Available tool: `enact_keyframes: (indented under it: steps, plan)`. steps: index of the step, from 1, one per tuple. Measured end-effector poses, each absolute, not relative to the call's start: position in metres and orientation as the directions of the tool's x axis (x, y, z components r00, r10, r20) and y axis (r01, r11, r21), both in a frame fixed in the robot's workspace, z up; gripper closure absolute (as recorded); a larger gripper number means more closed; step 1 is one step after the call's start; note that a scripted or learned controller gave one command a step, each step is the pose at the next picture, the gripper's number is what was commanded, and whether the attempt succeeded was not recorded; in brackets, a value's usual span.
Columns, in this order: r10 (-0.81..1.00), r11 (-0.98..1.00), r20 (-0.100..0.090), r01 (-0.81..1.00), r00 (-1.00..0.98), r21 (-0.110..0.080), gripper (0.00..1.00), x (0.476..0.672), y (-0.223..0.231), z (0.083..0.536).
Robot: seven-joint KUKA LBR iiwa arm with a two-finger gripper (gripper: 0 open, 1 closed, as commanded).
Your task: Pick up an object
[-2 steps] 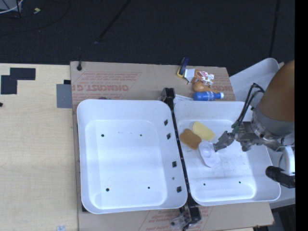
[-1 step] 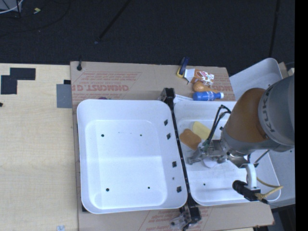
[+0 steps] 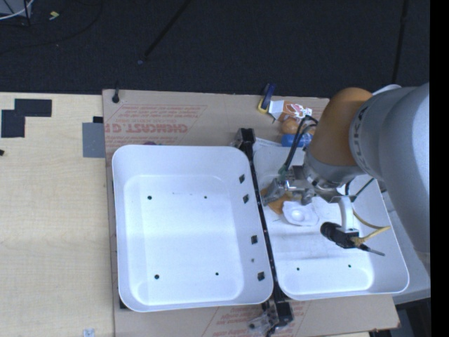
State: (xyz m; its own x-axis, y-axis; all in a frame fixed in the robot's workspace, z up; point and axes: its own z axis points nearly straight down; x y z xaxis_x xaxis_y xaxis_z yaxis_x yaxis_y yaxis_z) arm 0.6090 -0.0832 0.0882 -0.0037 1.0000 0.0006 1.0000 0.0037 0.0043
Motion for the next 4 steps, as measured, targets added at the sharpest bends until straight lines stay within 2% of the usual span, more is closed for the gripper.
enact_keyframes:
  steps: [1, 2, 3, 4]
  plan:
    - [1.000, -0.003, 0.001, 1.000, 0.003, -0.006, 0.00, 0.563, -0.116, 0.087]
    - [1.000, 0.001, -0.001, 1.000, -0.001, 0.003, 0.00, 0.623, -0.126, 0.088]
    - [1.000, 0.002, 0.001, 1.000, -0.002, 0.000, 0.00, 0.645, -0.098, 0.088]
    - [1.000, -0.004, 0.001, 1.000, 0.004, -0.007, 0.00, 0.582, -0.136, 0.087]
